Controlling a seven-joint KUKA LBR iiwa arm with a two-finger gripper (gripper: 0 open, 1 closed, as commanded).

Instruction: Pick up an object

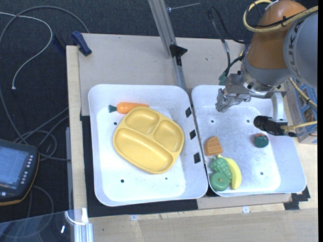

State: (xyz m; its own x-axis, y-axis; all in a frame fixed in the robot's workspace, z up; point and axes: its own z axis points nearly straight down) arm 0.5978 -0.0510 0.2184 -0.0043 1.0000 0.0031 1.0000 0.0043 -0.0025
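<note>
Nearest, in the right bin (282,183), a banana (234,173) touches green toys (219,174); light, stiff plastic, best pinched across its middle. Gripper (222,104) hovers at the far-left corner, holding nothing, closure unclear

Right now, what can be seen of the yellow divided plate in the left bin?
The yellow divided plate looks like smooth moulded plastic, a rounded rectangle with raised ridges splitting it into three compartments: one long one and two smaller ones. All three look bare. It lies flat, right side up, turned at a slant to the left bin, near the bin's middle. The toy carrot lies just beyond its upper edge, touching or nearly so.
</note>
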